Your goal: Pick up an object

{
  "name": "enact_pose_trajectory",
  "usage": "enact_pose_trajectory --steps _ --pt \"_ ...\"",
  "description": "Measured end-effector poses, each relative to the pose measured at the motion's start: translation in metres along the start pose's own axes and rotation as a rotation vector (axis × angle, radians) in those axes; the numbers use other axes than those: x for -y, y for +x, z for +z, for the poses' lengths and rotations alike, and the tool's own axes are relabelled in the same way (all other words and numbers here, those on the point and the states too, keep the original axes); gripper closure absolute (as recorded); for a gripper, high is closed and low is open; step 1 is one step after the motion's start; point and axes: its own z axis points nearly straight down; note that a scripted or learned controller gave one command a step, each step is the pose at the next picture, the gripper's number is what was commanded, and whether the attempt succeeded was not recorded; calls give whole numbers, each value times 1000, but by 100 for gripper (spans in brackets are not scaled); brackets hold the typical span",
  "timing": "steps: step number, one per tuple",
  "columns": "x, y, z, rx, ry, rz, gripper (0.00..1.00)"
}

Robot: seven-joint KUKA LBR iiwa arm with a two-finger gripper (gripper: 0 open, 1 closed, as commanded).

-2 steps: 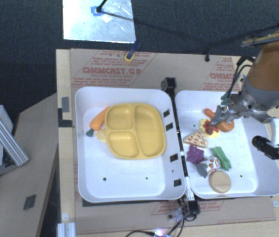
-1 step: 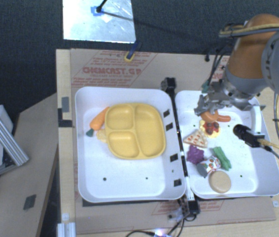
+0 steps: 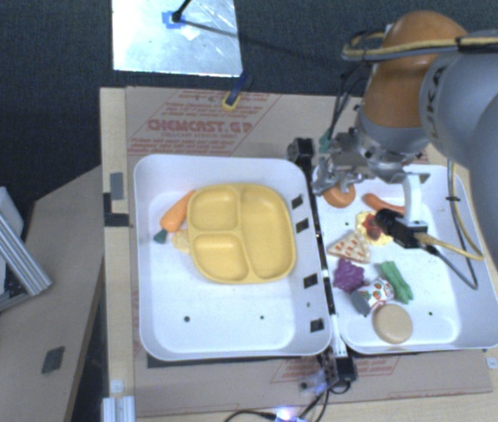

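Nearest the lens, a tan disc lay at the front of the right bin, with a small can and a green piece just behind it. A purple toy sat beside them against the divider, and a pizza slice lay a little farther back. A red-and-yellow toy rested near the slice, partly hidden by a black part of the hand. An orange sausage shape lay toward the back of that bin.

The grey arm, with its orange band, reached in from the right and hung over the rear left corner of the right bin. The hand pointed down above a round orange piece; whether it touched that piece could not be told, nor could it be told from this angle how far the hand was open or whether it held anything.

In the left bin, a yellow tray with three compartments sat near the middle. A carrot lay along its left edge, touching it. Both bins rested on cardboard on the counter.
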Motion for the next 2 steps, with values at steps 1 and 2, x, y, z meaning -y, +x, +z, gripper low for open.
enact_pose_trajectory --steps 1,2 --pt "-14 17 -1 0 0 3 100" --pt "-12 16 1 1 2 4 100"
